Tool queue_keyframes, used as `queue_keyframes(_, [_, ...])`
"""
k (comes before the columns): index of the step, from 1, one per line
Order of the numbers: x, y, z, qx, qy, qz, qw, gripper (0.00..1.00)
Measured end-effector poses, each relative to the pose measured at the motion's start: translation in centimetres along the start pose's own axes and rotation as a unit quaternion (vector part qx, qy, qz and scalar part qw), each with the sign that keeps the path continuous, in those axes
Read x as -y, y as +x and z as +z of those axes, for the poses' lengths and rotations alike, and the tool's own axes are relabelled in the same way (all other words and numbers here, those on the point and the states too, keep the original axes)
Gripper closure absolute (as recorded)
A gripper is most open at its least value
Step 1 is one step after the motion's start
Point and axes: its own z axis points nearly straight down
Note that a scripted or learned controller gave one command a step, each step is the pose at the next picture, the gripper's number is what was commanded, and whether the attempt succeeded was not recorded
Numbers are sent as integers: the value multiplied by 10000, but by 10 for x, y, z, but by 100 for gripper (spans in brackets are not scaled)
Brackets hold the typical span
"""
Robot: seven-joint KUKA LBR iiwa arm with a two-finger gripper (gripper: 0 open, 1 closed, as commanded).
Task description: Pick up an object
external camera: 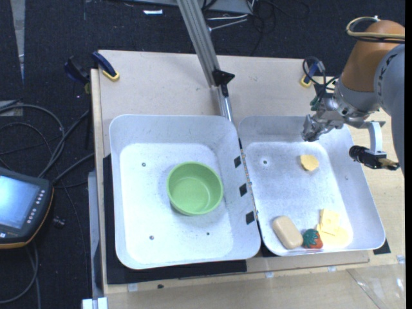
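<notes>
The gripper (313, 131) hangs over the far edge of the right bin (360, 192); it is dark and small here, so whether it is closed or gripping anything cannot be told. A small yellow piece (309, 163) lies just below it. Near the front wall sit a tan oval block (287, 231), a red-and-green toy (312, 239), partly tucked against pale yellow pieces (333, 226). A green bowl (194, 188) sits in the left bin (129, 192).

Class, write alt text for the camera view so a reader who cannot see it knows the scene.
A grey robot arm reaches from the right, its gripper over the far edge of the right bin, which holds a small yellow piece, a tan block and other small items. The left bin holds a green bowl.
</notes>
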Motion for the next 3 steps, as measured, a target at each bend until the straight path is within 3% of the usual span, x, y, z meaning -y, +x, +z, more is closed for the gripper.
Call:
queue_keyframes(2, [7, 3, -100, 3, -20, 6, 10000, 100])
queue_keyframes(3, [36, 52, -104, -6, -2, -11, 10000, 100])
